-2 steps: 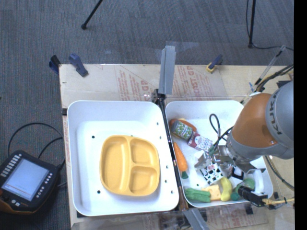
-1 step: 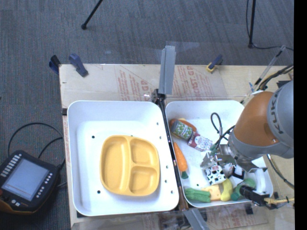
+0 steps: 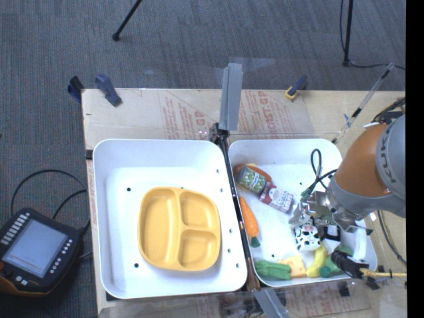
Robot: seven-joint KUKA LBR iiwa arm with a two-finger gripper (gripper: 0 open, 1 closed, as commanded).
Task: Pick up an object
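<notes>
- Over the right bin (image 3: pixel 331 148), the gripper (image 3: pixel 317 222) hangs low, close above a small white toy with black spots (image 3: pixel 307 238). I cannot tell if it is open or closed, because the arm's wrist hides that part.
- That spotted toy looks like the thing it may pick. It sits near the bin's front right corner, touching a yellow banana (image 3: pixel 317 262).
- Toys are packed tight there. A green toy (image 3: pixel 272 269) and a yellow cheese wedge (image 3: pixel 296 265) lie just beside it, so the gripper could bump them or grab two at once.
- The spotted toy is small and round, so I think it could slip out.
- An orange carrot (image 3: pixel 248 220) lies by the bin's left wall. A green and red packet (image 3: pixel 263 185) has writing, but it is too small to read.
- The left bin (image 3: pixel 112 177) holds a yellow tray (image 3: pixel 179 228) with three parts.
</notes>
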